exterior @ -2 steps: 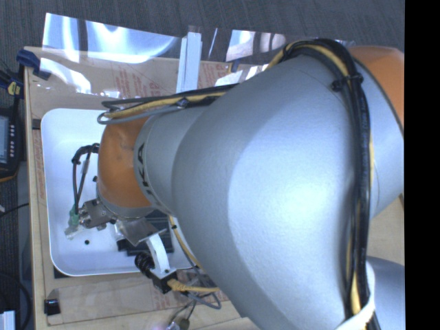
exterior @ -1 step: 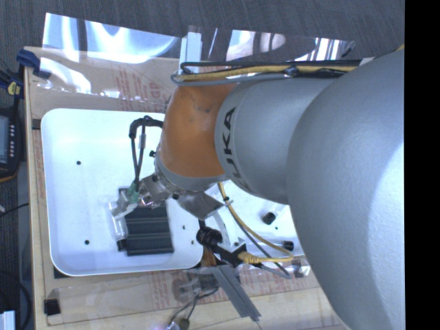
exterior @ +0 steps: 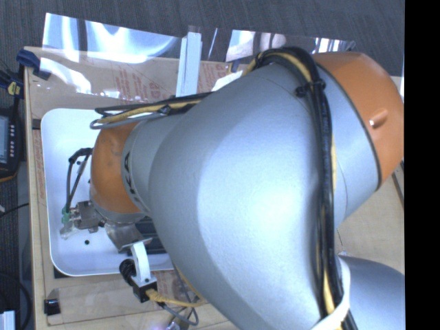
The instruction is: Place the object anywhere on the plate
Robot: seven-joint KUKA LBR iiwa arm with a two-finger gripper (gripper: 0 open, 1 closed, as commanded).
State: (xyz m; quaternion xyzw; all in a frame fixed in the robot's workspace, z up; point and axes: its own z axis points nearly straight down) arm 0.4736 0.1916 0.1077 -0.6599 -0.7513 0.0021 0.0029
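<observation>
My grey arm (exterior: 261, 184) reaches in from the right and covers most of the view. Its orange wrist band (exterior: 110, 174) sits over the left white bin (exterior: 51, 139). Below the band, the gripper (exterior: 77, 220) hangs low over the bin's front left part, with black cables looping beside it. The arm hides most of the bin floor and whatever lies beneath it.
The wooden bench (exterior: 89, 301) runs along the front of the bin. Clear plastic panels (exterior: 103, 43) stand at the back. A black device (exterior: 10, 139) sits at the left edge, with a blue clamp (exterior: 27, 60) above it. A white bracket (exterior: 141, 263) juts from the arm near the bin's front rim.
</observation>
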